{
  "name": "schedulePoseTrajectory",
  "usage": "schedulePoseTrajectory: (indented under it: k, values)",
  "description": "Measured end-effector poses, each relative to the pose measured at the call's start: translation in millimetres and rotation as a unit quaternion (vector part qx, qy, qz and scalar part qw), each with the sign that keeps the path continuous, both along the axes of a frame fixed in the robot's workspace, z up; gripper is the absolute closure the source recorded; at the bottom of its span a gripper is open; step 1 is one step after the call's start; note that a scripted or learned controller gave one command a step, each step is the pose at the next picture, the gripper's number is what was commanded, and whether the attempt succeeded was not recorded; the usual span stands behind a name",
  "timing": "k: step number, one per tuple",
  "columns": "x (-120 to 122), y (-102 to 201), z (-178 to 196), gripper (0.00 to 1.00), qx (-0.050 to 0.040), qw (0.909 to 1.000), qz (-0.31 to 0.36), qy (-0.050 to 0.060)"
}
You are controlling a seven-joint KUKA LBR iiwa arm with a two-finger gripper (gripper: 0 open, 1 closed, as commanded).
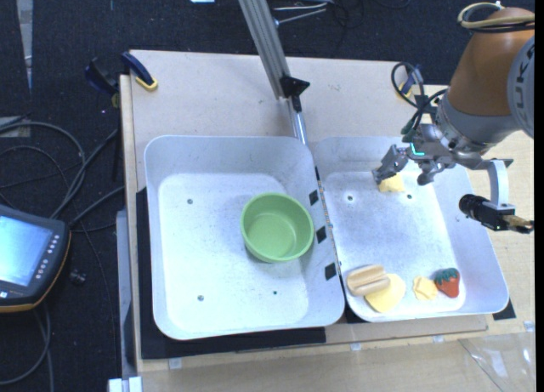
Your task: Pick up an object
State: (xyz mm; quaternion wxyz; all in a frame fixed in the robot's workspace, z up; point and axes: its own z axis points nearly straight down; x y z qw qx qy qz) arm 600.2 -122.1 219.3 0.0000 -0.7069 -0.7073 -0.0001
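Note:
My gripper [406, 171] hangs low over the far part of the right bin [476, 237], its two fingers spread apart. A small pale yellow piece [391, 184] lies on the bin floor right at the tip of the left finger [388, 164], not between the fingers. Along the bin's near edge lie a tan bun-like piece [367, 277], a yellow piece [384, 295], a small orange-yellow piece [424, 287] and a red strawberry [448, 282]. A green bowl [276, 227] stands upright in the left bin [170, 212].
A grey metal pole [265, 29] slants down from the top to the bins' shared far edge. A tablet [25, 254] lies off the bench at the left. The bench top [221, 97] stretches behind the bins.

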Motion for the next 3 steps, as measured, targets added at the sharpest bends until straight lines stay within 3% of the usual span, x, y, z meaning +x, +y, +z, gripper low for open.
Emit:
schedulePoseTrajectory:
  k: [1,3]
  values:
    - [0,0,0,0.0,0.0,1.0,0.0,0.0]
    - [13,-4,-93,0.0,0.0002,1.0,0.0,0.002]
